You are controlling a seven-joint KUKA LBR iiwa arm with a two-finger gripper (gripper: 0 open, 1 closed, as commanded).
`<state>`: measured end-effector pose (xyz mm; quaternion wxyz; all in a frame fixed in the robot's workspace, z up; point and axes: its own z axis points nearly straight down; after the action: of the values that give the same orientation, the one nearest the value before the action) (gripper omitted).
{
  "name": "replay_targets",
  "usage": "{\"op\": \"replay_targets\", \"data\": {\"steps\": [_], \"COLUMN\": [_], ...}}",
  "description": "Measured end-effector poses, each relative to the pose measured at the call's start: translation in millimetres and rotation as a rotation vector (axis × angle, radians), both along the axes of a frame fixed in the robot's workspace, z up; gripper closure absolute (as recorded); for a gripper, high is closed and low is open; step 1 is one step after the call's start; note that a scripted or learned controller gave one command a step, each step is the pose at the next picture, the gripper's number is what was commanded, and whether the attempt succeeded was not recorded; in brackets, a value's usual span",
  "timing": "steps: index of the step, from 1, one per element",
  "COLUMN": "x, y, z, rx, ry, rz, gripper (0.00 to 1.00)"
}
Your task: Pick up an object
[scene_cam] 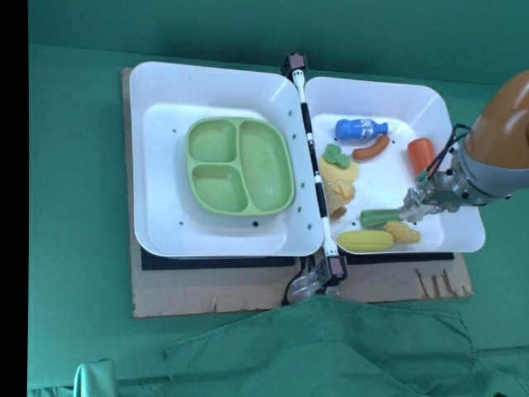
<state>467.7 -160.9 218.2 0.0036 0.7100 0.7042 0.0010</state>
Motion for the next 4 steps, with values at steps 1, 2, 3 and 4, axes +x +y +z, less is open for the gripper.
{"op": "replay_targets", "data": {"steps": [1, 2, 3, 4], "x": [0, 92, 89, 88], "y": [0, -22, -23, -27], "z": [0, 1, 14, -27], "rx": [0.001, 0.0, -0.003, 0.002], "ry": [0.001, -0.003, -0.004, 0.007], "rz": [0.0, 0.008, 0.002, 0.004], "gripper": [0.0, 0.0, 1.0, 1.0]}}
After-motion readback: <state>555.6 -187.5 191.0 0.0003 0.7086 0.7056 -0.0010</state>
